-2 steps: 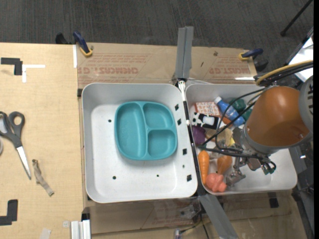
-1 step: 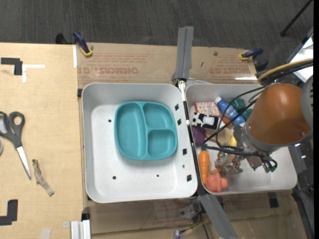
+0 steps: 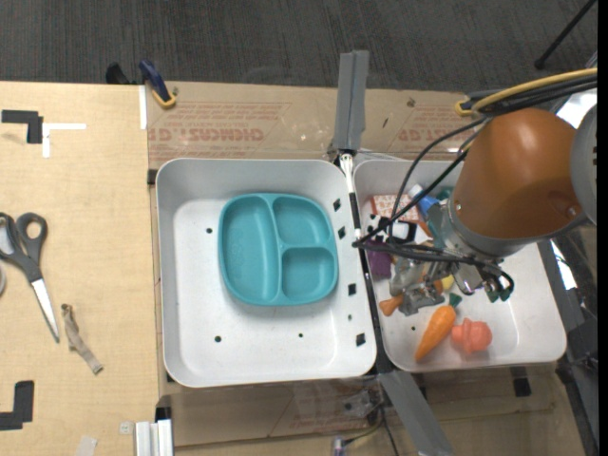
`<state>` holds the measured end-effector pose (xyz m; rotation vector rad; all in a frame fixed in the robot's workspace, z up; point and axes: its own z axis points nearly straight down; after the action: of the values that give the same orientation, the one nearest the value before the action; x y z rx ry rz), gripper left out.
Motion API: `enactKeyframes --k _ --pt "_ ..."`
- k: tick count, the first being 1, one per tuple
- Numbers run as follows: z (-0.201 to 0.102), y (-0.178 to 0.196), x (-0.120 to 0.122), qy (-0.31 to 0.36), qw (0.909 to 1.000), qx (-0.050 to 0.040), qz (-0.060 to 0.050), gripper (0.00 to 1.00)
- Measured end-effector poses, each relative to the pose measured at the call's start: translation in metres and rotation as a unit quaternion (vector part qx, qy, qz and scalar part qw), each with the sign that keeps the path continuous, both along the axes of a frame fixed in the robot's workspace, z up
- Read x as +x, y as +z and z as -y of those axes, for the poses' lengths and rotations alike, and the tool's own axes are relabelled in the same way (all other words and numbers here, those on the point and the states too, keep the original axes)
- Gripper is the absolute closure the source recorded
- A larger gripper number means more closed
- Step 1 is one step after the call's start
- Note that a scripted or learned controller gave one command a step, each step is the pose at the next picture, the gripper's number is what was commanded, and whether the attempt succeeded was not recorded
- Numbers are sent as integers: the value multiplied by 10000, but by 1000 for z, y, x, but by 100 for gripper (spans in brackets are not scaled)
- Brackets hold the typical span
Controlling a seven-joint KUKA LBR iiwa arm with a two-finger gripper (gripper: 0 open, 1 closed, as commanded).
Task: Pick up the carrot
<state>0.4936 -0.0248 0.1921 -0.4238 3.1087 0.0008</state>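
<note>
The carrot is found in the right-hand bin, lying on the bin floor near the front wall, its thick end up toward the arm and its narrow tip pointing down toward the front left corner. A pink toy lies just beside it on the right, touching or nearly so. A second small orange piece is noted to the carrot's upper left, with a clutter of other small items behind it under the arm.

The pincer is seen just above the carrot's thick end, partly hidden by the wrist and cables; nothing is seen held in it, and whether it is wide or narrow cannot be told.

The left-hand bin bears a teal divided plate. Scissors lie on the table at far left.

The carrot is judged to be a light toy, probably smooth moulded plastic, stiff and somewhat slippery. Because of the taper, a grip near the tip is expected to slide off; a hold across the thicker middle, at right angles to the long axis, is recommended. Crowding by the pink toy is judged the main hindrance on the right side.
</note>
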Motion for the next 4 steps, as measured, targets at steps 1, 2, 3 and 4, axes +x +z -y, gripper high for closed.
enactKeyframes --k 1,2,3,4 --pt "0 0 0 -3 10000 0 -2 0" --pt "57 0 50 840 9965 -3 -1 0" --pt "80 -100 16 1118 9937 -2 -10 0" --pt "79 -91 17 1122 9937 0 6 100"
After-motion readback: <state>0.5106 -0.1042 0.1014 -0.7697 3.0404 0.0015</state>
